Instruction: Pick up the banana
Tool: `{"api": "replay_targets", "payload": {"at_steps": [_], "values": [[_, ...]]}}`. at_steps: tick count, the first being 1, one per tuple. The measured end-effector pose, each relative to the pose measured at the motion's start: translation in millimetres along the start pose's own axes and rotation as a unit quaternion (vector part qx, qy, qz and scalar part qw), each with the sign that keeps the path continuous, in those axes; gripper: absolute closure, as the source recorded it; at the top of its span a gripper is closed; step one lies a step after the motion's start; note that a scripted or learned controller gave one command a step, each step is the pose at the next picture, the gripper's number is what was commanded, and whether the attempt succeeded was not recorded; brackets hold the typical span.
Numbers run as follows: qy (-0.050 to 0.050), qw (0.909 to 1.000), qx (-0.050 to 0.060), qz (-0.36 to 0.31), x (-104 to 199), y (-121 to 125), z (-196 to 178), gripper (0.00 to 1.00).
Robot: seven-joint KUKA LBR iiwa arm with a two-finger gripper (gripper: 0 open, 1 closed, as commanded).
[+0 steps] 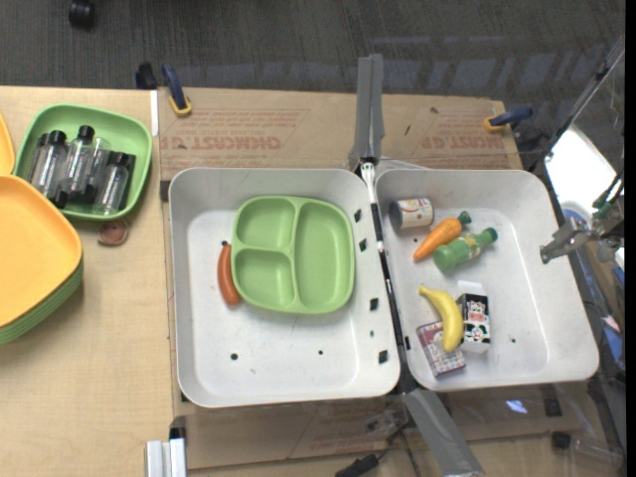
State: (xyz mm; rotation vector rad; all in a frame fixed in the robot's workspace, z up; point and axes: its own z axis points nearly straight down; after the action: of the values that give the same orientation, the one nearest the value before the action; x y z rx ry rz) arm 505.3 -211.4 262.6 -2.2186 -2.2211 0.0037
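Nearest the camera: banana [444, 315] in right bin [517, 182], at 7 o'clock from bin centre, touching the pink packet [438, 349] and small carton [476, 319]. Gripper [566, 238] at the bin's 3 o'clock wall; open or closed, cannot tell. Approach not begun, I judge. Next: descend across the banana's width. Open floor at 4 o'clock.

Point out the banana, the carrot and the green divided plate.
banana [444, 316]: camera view, middle of its curved yellow body.
carrot [438, 238]: camera view, middle of its orange body.
plate [238, 229]: camera view, floor of its upper left compartment.
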Motion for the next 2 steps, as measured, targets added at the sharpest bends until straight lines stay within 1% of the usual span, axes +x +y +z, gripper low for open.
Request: {"api": "replay_targets", "payload": {"at_steps": [1, 2], "values": [[0.0, 1.0, 0.001, -0.001, 0, 0, -8, 1.0], [-0.001, 0.9991, -0.001, -0.043, -11, -27, -76, 1.0]]}}
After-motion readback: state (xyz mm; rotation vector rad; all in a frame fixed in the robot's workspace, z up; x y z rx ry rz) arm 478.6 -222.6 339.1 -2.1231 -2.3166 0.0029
